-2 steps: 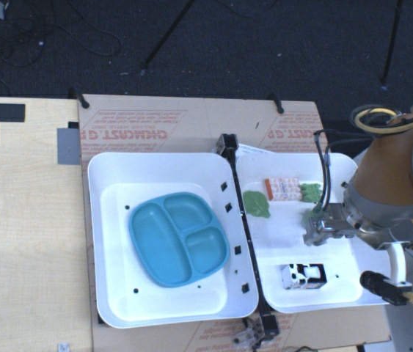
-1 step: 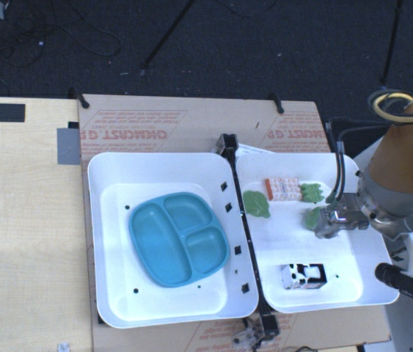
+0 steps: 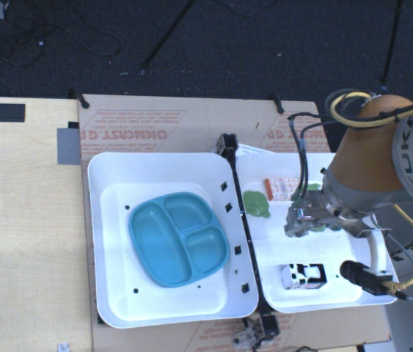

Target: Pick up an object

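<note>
1. White bins sit side by side on the bench: the left bin (image 3: pixel 107 196) holds a blue divided tray (image 3: pixel 178 237), lying flat.
2. Right bin (image 3: pixel 272 299) contents: a green object (image 3: pixel 257 204) near the divider, a red-and-white packet (image 3: pixel 281 188) toward the far side, and a black-and-white object (image 3: pixel 303 276) near the front wall.
3. Arm (image 3: pixel 371 156): grey with an orange band, reaching in from the right over the right bin.
4. Gripper (image 3: pixel 301 222): positioned between the green object and the black-and-white object, apart from both. Whether it is wide or narrow cannot be told; nothing is seen held in it.
</note>
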